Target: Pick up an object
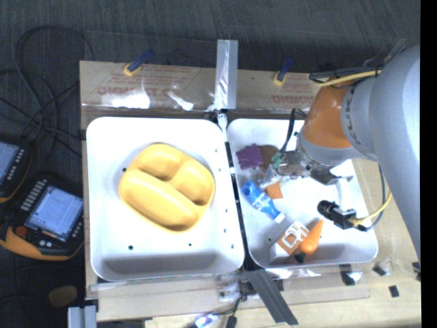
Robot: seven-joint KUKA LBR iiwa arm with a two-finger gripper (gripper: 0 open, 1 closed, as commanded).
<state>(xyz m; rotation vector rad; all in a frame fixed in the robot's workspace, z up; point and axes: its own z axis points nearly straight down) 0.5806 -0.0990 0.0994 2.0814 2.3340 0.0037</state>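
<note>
The grey arm [382, 108] is reaching in over the right bin [362, 248], its claw [281, 164] hanging near the bin's far left corner; whether it is spread or pinching, I cannot tell. A big yellow bun-shaped object [166, 185] is filling the left bin [109, 251]. A purple piece [249, 156], blue bottle [260, 200], white box [292, 238] and orange carrot [312, 236] are lying in the right bin.

Dark grey carpet [136, 12] surrounds the bench [171, 87], with black cables [41, 67] and two handheld control pendants [48, 217] at its left.
</note>
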